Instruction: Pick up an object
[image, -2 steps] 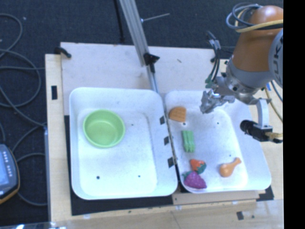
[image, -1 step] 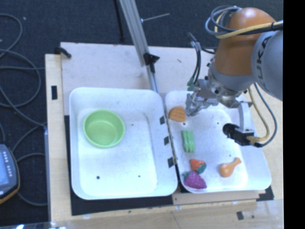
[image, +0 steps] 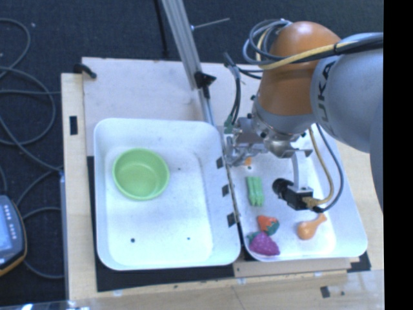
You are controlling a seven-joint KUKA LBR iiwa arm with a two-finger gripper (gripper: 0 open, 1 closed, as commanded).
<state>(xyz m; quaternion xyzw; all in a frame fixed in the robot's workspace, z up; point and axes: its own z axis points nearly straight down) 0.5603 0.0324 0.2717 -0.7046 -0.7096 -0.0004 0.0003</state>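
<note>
grey arm point(image: 348, 89) fills the upper right, its end effector point(image: 240, 148) over the right bin point(image: 345, 237); finger state unclear. green ribbed block point(image: 255, 190) lies below it, centre-right.

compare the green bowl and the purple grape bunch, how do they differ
The green bowl sits in the left bin, alone; the purple grape bunch lies in the right bin at its near left corner, beside an orange-red toy. The bowl is smooth, round, open upward and looks much larger; the grape bunch is lumpy. Neither touches the gripper.
</note>
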